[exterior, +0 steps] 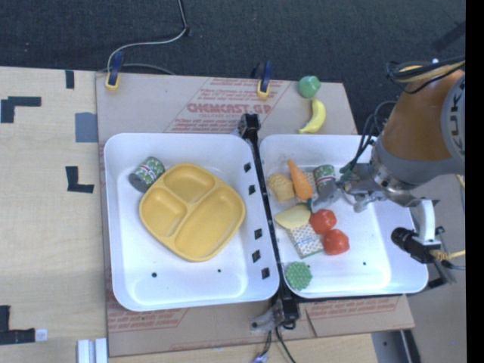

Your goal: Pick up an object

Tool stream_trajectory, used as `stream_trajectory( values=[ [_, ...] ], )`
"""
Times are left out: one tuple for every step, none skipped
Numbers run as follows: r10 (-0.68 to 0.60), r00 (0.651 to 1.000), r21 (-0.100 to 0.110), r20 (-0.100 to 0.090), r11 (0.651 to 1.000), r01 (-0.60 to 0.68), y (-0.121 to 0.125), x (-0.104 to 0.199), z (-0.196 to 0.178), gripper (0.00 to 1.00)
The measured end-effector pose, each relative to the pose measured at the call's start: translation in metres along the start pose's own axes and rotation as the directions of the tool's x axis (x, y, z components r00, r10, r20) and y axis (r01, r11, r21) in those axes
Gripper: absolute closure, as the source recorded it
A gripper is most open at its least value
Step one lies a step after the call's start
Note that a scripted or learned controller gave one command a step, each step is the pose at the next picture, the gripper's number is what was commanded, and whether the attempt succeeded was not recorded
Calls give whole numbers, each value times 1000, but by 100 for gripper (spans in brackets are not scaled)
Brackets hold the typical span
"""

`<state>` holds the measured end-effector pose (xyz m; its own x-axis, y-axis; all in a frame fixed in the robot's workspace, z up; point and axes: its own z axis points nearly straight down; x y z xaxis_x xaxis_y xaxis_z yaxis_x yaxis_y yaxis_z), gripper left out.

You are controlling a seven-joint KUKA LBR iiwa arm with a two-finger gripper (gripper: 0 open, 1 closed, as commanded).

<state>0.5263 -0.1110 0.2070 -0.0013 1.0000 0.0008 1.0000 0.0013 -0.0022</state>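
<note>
Gripper (330, 193) low in right bin (378, 274) beside small can (324, 175); finger state cannot be told; nothing lifted, pick not yet done

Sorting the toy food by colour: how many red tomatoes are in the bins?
2, both in the right bin: one tomato beside the yellow wedge, the other tomato just below-right of it. Others may hide under the arm.

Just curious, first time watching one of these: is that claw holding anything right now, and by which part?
Cannot be told. The claw sits low in the right bin beside a small can, but no grip is visible.
</note>
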Motion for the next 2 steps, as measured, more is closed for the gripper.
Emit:
stream_trajectory(
  values=[
    [-1, 1000, -9, 2, 1000, 1, 49, -3, 120, 0],
    [5, 1000, 17, -2, 1000, -5, 103, 6, 122, 0]
  ],
)
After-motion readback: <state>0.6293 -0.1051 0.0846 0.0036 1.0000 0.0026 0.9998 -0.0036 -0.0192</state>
